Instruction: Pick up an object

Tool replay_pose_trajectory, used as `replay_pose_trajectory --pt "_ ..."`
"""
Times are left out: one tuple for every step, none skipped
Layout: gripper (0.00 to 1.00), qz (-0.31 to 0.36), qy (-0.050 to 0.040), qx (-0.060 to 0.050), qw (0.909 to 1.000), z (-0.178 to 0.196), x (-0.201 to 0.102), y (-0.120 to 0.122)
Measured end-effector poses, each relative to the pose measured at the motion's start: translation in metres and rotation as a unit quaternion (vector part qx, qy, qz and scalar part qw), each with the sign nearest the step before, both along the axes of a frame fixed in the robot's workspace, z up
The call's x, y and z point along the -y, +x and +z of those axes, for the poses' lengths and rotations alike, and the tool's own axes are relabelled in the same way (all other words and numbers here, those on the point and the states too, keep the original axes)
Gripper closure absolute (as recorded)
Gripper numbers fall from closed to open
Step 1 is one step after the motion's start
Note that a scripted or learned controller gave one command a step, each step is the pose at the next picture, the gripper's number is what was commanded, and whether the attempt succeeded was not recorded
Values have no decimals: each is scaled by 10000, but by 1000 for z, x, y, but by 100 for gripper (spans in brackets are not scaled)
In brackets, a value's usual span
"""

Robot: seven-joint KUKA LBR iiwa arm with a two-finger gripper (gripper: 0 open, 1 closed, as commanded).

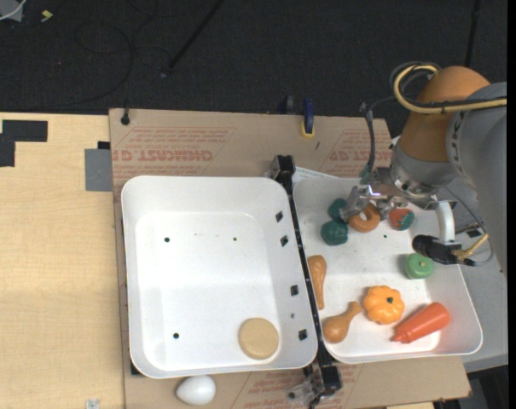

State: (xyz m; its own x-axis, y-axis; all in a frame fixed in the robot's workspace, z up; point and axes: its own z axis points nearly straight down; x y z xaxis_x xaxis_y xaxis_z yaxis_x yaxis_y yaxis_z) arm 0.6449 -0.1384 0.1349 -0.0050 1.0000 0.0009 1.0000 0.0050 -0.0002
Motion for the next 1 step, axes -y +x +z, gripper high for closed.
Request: replay_pose_trajectory --pt "100 28 18 26 10000 78 -108 -13"
